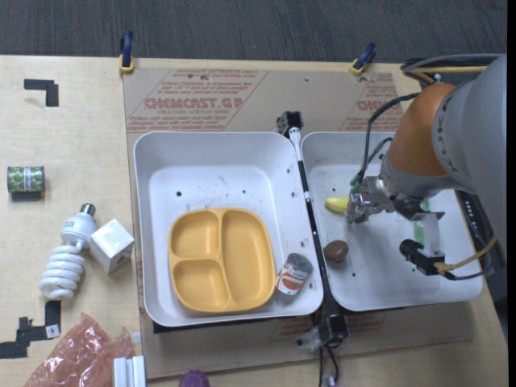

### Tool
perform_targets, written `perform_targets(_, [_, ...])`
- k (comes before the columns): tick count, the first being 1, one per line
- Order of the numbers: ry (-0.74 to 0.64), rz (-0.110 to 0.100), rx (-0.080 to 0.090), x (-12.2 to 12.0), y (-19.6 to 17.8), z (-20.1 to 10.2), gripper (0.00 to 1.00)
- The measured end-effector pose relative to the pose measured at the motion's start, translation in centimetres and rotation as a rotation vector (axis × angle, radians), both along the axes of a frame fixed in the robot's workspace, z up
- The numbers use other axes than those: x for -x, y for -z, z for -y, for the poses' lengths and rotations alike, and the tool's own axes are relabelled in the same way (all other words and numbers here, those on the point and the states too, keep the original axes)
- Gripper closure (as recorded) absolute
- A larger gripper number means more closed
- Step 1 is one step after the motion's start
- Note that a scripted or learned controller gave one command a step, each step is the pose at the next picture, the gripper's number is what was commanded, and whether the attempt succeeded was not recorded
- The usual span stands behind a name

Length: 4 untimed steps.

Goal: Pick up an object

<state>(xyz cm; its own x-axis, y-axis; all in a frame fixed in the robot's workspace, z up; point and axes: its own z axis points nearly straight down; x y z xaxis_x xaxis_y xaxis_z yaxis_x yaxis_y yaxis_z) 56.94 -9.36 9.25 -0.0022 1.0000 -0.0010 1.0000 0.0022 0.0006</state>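
Two white bins sit side by side, and in the right bin (387, 285) the arm (435, 135) hangs low with its gripper (363, 202) right beside a banana (336, 205), whose far end it covers. A small brown ball (336, 251) lies nearer that bin's front. I cannot tell how the gripper is set; if it closes off-centre, the banana could slide toward the bin's wall.
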Motion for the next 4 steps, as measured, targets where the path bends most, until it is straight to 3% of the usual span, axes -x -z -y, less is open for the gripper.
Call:
perform_targets(1, [0.002, -0.001, 0.0, 3.9, -2.6, 6.4, 1.0])
perform_targets(2, [0.001, -0.001, 0.0, 3.9, -2.6, 6.4, 0.0])
perform_targets(3, [0.003, -0.001, -0.001, 8.0, 0.0, 1.7, 0.0])
perform_targets(4, [0.004, 0.002, 0.0, 7.8, -1.0, 1.8, 1.0])
